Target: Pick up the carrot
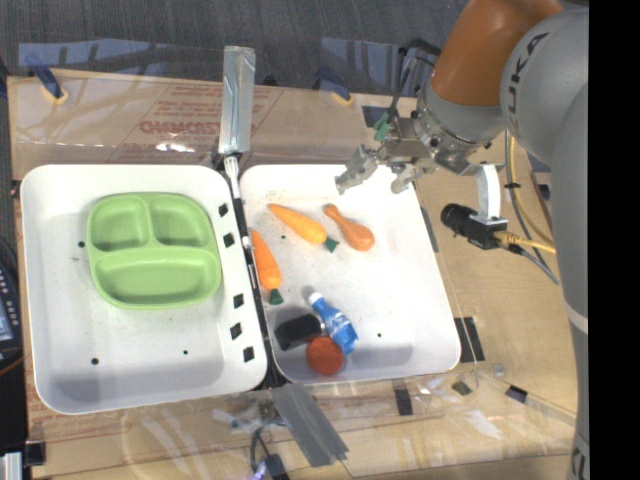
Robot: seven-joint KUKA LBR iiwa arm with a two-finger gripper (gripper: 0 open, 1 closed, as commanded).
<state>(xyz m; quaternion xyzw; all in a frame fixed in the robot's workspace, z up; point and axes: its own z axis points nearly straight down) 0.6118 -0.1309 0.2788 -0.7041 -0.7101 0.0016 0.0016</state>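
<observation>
Two carrots lie in the right bin (425,298). One carrot (297,223) lies slantwise near the bin's middle, its green end pointing right and down. The other carrot (265,261) rests along the bin's left wall, green end toward the front. My gripper (378,177) hangs above the bin's back edge, to the right of and behind the middle carrot. Its fingers (351,177) are open with nothing between them.
An orange drumstick-shaped toy (350,229) lies just right of the middle carrot. A blue bottle (333,324), a black block (296,330) and a red ball (325,356) crowd the bin's front. A green divided plate (153,249) sits in the left bin (50,358).
</observation>
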